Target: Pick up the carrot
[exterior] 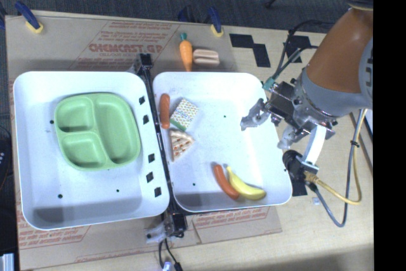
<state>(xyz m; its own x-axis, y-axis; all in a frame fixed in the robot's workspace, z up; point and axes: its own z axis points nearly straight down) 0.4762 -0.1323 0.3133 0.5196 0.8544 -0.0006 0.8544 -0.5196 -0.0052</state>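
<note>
- Hovering over the right side of the right bin (254, 82), my pincer (254, 117) has nothing between its fingers; whether they stand wide or narrow I cannot tell from this angle.
- My target, the carrot (185, 54), lies outside both bins on the cardboard sheet (114, 47) that covers the table, just behind the right bin's far rim.
- Its long axis runs roughly away from the camera: green top toward the far edge, orange tip toward the bin.
- Just to its right lies a small hot dog bun (206, 58), close beside it.
- Red print on the cardboard near the carrot is partly legible, something like "CHEMCAST", but I cannot read it with certainty.
- Inside the right bin: a sausage (165, 110) along the left wall, a patterned block (184, 113), a waffle-like piece (181, 145), and a second sausage (224, 180) touching a banana (244, 186).
- A green divided plate (97, 130) sits in the left bin (25, 155).
- Well apart from the carrot, my pincer is on the far side of the right bin.
</note>
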